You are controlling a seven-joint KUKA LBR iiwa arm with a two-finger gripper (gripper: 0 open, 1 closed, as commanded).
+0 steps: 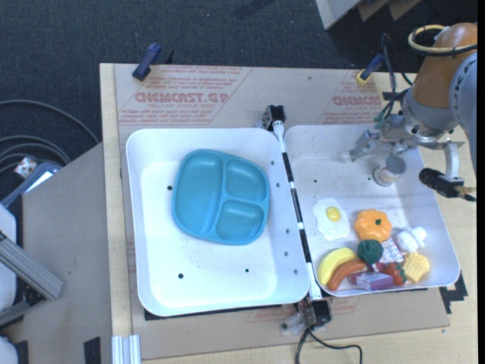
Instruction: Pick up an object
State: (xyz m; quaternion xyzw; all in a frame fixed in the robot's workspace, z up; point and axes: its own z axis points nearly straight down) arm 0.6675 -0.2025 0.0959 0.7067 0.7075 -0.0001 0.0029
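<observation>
Here the desk (227,89), a brown board printed with red lettering, carries two shallow white bins side by side. The left bin (151,279) holds a smooth blue sectioned plate (221,196) with three compartments, lying flat near its middle. The right bin (318,150) has a heap of toy food crowded into its lower right part: a fried egg (330,218) with a yellow yolk, an orange pumpkin (373,224), a curved yellow banana (338,263), a dark green piece (370,250), a ridged yellow corn piece (417,266) and a small white item (411,239), all touching or just beside each other. The arm (443,74) enters from the upper right of the frame, orange band above the grey wrist, pointing down over the upper right part of the right bin. The end effector (386,165) hangs near the bin floor, apart from the toy heap below it; whether it is spread or pressed together I cannot tell
</observation>
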